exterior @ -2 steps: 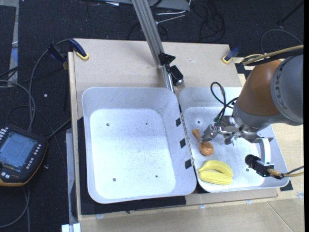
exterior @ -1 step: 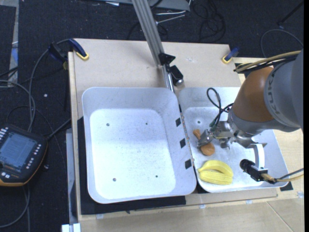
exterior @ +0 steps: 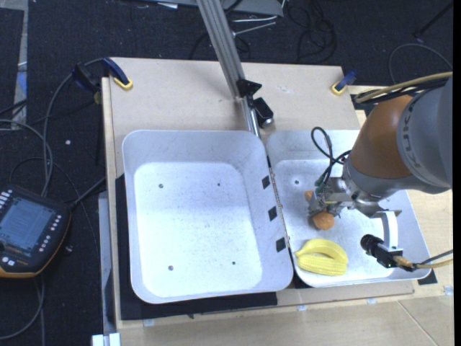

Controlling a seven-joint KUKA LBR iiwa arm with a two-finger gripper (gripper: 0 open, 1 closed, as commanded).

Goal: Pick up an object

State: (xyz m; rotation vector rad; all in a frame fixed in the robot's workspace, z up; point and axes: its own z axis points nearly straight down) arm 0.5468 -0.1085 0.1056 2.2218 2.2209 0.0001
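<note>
Dark floor strewn with cables surrounds your worktop (exterior: 216, 85), and a pendant (exterior: 25, 229) lies off to its left. Two white bins sit side by side: the left bin (exterior: 194, 215) and the right bin (exterior: 302, 171). A metal pole (exterior: 227, 49) slants over the worktop's far edge, ending near the bins' shared corner. In the right bin you see a small orange ball (exterior: 323, 221) and, nearer you, a yellow banana (exterior: 322, 256). The arm (exterior: 403, 143) reaches in from the right, its hand (exterior: 322, 202) low over the ball, just touching or nearly so. You cannot tell how the hand is set, nor whether it grips the ball. A black fitting (exterior: 378, 249) hangs beside the banana.
</note>
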